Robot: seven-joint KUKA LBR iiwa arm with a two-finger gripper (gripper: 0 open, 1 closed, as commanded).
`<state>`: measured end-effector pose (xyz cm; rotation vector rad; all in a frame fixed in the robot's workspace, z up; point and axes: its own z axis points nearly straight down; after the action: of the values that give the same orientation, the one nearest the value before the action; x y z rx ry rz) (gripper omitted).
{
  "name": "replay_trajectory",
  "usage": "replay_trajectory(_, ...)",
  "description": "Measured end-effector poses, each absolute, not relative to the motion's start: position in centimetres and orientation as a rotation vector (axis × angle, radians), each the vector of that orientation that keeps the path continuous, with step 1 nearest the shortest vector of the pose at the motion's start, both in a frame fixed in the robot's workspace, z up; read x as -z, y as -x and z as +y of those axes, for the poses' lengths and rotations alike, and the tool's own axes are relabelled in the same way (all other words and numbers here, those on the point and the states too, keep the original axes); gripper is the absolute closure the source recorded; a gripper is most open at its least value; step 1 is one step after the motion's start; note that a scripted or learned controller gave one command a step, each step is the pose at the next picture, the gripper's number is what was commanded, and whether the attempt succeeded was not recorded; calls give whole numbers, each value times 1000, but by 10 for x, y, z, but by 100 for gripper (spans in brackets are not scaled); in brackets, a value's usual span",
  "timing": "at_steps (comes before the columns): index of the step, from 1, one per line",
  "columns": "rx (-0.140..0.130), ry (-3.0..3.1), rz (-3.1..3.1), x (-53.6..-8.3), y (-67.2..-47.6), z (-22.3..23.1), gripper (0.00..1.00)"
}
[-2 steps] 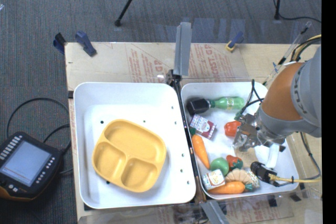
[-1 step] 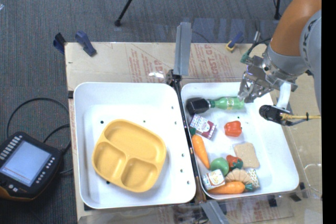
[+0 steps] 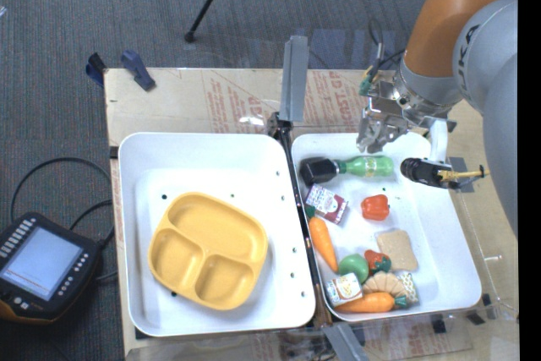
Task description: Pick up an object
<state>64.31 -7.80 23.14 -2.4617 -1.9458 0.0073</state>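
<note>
1. The claw point(image 3: 373, 137) is hanging over the far edge of the right bin point(image 3: 456, 245), fingers pointing down; cannot tell if they are spread or pressed together, nothing is showing between them.
2. The green bottle point(image 3: 365, 166) is lying on its side just below the claw, close under the fingertips; contact cannot be judged.
3. The bottle is looking clear green with a pale label, its neck pointing toward a black cap piece point(image 3: 316, 171) to the claw's lower left.
4. Further toward the viewer from the claw, a red pepper point(image 3: 375, 206), a carrot point(image 3: 322, 242), a small red carton point(image 3: 326, 204) and a slice of toast point(image 3: 397, 249) are sitting in the same bin.
5. Well left of the claw, a yellow divided tray point(image 3: 208, 249) is resting in the left bin point(image 3: 203, 152).
6. The bins are sitting on a cardboard-topped bench point(image 3: 194, 101) over dark carpet; a handheld screen unit point(image 3: 38, 262) is lying on the floor far left.
</note>
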Motion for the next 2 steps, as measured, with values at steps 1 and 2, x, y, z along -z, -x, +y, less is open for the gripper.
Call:
replay_trajectory(1,-5,2261,-2176,-243,-643,-46,100)
replay_trajectory(2,-8,2214,-2220,-218,-643,-18,100)
